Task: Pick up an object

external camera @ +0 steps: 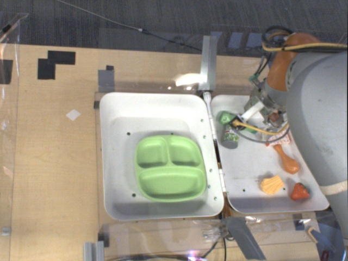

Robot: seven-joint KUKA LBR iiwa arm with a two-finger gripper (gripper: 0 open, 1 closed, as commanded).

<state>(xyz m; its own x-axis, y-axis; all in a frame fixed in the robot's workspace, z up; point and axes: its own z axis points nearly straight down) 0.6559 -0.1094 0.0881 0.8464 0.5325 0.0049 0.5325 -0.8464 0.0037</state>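
Note:
The right bin [247,165] holds several small objects. A green item [225,117] lies at its far left, and a grey round piece [230,140] sits just in front of it. An orange club-shaped toy [287,160] lies toward the right wall. A yellow-orange ridged piece [272,185] and a red strawberry-like toy [299,191] rest near the front. My gripper [262,113] hangs low over the far part of this bin, just right of the green item. The wrist and cables hide its tips.
The left bin [117,145] contains a green divided plate [171,167]. A metal post [209,64] stands at the back between the bins. The big grey arm body [321,124] covers the right bin's right side.

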